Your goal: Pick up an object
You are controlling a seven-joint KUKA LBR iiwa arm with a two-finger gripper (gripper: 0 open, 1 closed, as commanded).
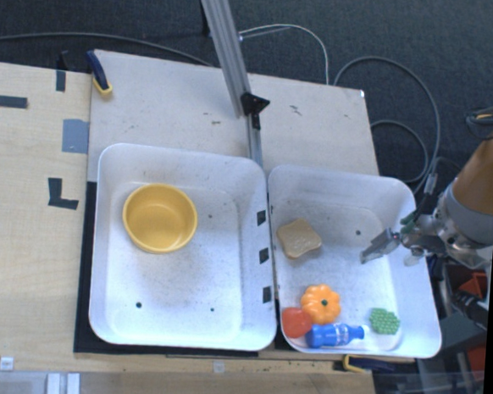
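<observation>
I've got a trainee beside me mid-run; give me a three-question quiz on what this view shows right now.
1. True or false: the yellow bowl sits in the same bin as the orange pumpkin.
2. Which item lies nearest the green object? A) tan bread-shaped piece B) blue bottle C) yellow bowl
3. Fill in: the gripper hangs over the ____ bin, near its right wall.

Key
1. False: the bowl is in the left bin, the pumpkin in the right bin.
2. B
3. right
</observation>
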